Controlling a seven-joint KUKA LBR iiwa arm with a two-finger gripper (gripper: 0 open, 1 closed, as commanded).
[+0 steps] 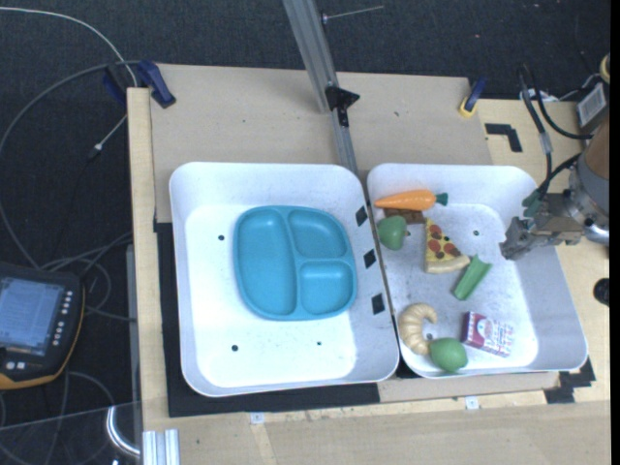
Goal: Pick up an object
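The right bin (542,298) holds several toy foods. An orange carrot (407,201) lies at its far left, with a green pepper (392,232) just below it. A pizza slice (442,248) and a green cucumber piece (472,278) sit near the middle. Toward the front lie a croissant (418,324), a green lime (448,355) and a small red carton (486,334). My gripper (512,240) hangs over the bin's right side, right of the cucumber piece, with nothing visible between its fingers.
The left bin (199,289) carries a blue divided plate (294,262). A metal pole (315,46) slants down to the seam between the bins. Cables (541,114) hang near the arm at the right. A pendant (34,323) rests on the floor at left.
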